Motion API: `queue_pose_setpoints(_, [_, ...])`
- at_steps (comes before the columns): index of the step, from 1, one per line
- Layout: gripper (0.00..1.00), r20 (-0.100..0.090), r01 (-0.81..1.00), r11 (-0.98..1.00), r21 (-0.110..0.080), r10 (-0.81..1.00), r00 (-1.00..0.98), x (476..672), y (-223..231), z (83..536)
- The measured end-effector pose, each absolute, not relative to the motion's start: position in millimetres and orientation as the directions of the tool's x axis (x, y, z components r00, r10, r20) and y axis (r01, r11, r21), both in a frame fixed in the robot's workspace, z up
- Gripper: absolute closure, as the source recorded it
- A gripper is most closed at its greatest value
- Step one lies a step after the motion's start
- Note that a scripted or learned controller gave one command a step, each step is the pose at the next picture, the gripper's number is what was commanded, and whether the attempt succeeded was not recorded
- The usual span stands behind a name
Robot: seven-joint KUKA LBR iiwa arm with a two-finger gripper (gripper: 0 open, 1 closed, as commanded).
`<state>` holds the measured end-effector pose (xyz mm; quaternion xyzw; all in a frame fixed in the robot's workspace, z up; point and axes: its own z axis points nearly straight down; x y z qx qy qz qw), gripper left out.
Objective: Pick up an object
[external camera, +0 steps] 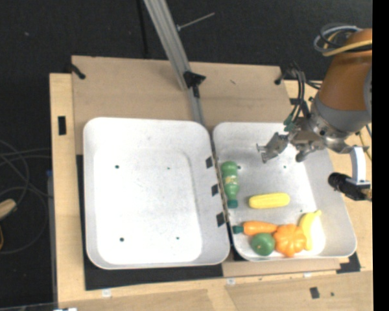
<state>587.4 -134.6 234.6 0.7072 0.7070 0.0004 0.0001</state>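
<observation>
Bins: 2, white (149, 193) and (330, 193). In right bin: 1 green bottle (230, 180), 1 corn cob (269, 201), 1 carrot (259, 227), 1 green pepper (262, 243), 1 orange pepper (290, 238), 1 banana (309, 227).

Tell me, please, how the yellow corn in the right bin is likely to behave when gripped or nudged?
The corn looks like a smooth, rounded cylinder lying on its side, so it may roll if pushed across its length. It seems a rigid toy, probably light. It lies apart from the other items, so a grasp across its width looks feasible, though slippery.
</observation>
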Motion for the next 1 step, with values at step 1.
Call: queue_pose_setpoints(1, [0.00, 0.000, 1.000, 0.000, -0.003, 1.000, 0.000, 589.2, -132.0, 192.0])
